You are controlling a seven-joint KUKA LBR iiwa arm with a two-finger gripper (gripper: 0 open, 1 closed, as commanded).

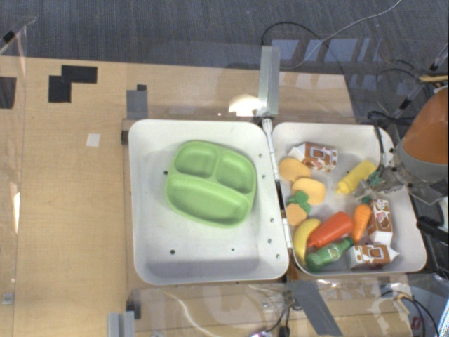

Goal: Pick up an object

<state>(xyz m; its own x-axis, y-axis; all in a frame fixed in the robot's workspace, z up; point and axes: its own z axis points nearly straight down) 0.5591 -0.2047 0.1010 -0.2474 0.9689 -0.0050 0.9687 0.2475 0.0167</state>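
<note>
gripper (377,179) over right bin (401,140) — beside yellow bottle (356,177).

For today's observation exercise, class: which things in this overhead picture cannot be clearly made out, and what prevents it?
- Hand, camera view: too small and blurred among wires to tell its state.
- Arm: cut off by the right edge.
- Green bottle: partly covered by the red pepper.
- Carton printing: too small to read.
</note>
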